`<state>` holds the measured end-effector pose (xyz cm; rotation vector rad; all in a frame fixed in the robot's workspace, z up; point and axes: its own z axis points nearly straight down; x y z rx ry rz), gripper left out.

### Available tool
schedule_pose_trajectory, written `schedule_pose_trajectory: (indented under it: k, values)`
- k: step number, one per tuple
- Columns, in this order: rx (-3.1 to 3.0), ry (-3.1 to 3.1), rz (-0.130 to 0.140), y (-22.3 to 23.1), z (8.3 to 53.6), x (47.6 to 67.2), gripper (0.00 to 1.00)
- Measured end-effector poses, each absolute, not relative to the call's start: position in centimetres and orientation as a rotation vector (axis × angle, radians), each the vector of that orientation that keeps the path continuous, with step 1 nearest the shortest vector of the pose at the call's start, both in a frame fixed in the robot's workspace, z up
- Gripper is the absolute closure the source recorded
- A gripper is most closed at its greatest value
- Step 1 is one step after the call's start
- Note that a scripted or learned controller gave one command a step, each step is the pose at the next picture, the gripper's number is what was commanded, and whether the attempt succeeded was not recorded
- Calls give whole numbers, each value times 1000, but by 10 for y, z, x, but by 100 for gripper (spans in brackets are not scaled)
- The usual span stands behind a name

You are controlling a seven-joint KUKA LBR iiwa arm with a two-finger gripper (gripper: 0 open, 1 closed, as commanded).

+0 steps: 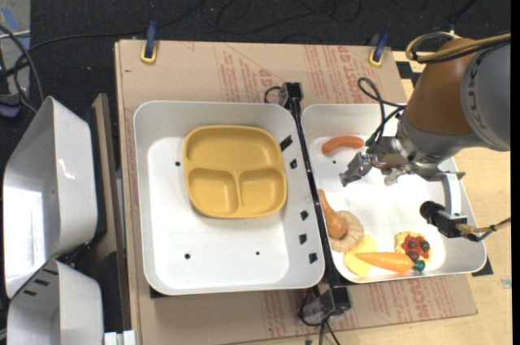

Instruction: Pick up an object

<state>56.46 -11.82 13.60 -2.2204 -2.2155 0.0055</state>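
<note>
Approach step: gripper was hovered, fingers apparently spread, nothing held; sausage at 11 o'clock needed descent.

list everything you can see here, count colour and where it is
bins: 2, white, side by side on the bench
divided plate: 1, yellow, in the left bin
sausage: 1, orange-red, upper part of the right bin
shrimp-like toy: 1, tan and orange, left side of the right bin
carrot: 1, orange, lower edge of the right bin
yellow piece: 1, yellow, under the carrot's left end
small multicoloured toy: 1, red, yellow and green, lower right corner of the right bin
clamps: 2, yellow, on the far edge of the board
spare tubs: 2, white, left of the bench
arm: 1, grey with orange band, reaching in from the right
pincer: 1, dark metal, above the right bin, below the sausage
</note>
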Motion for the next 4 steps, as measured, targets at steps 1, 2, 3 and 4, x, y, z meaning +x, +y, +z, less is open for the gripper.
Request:
schedule_pose_trajectory:
  k: [1,2,3,4]
  values:
    - [-2221,-2217,4,-118,89,564,0]
    - [-2224,-2218,0,-118,102,565,100]
    - [-2220,-2228,-4,-110,161,571,100]
    - [-2226,-2223,-4,-119,213,566,100]
